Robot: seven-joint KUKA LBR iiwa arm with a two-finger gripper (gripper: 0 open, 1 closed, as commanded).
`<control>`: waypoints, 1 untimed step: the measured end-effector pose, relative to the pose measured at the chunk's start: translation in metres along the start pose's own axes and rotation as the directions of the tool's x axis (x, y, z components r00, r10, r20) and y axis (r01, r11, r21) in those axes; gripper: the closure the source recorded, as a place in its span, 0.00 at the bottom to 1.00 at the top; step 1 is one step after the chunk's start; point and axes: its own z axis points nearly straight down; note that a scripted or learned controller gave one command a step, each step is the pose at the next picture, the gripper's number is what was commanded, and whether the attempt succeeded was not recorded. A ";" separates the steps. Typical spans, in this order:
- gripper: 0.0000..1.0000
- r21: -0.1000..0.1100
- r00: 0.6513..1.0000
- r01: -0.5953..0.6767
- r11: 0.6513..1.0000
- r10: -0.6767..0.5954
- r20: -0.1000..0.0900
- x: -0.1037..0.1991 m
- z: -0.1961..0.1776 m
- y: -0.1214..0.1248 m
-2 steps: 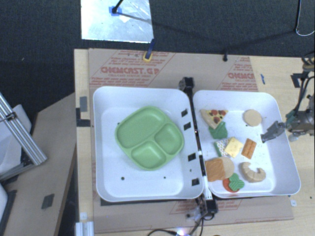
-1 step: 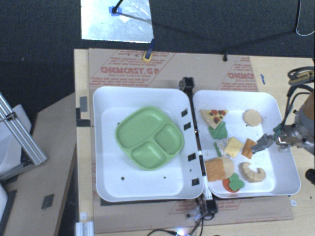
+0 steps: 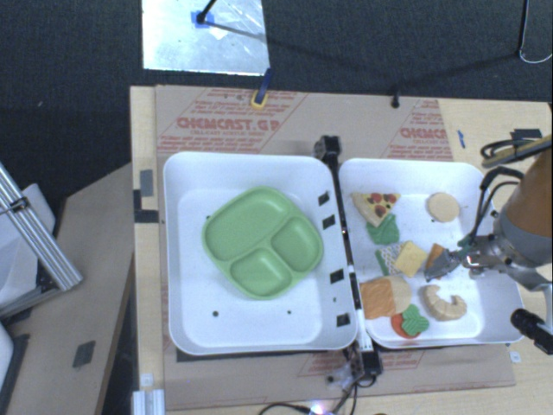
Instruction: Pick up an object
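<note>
A brown bench [image 3: 225,115] sits on dark floor and holds two white bins. The gripper [image 3: 441,264] is low in the right bin [image 3: 471,180], reaching in to grab. I cannot tell if it is wide or closed. A yellow cheese block [image 3: 409,258] lies just left of it and a tan curved piece [image 3: 442,304] just below. Next it must close on one and lift. The left bin [image 3: 186,232] holds a green plate [image 3: 262,242].

Floor [image 3: 78,50]: dark carpet.
Bench [image 3: 363,111]: brown board printed with red lettering.
Sheet [image 3: 203,24]: shiny, silver, lying on floor beyond bench.
Side table [image 3: 95,266]: tan, left.
</note>
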 end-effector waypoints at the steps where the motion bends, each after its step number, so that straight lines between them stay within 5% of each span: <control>1: 0.00 0.000 1.000 -0.001 1.000 0.001 0.000 -0.006 0.044 0.003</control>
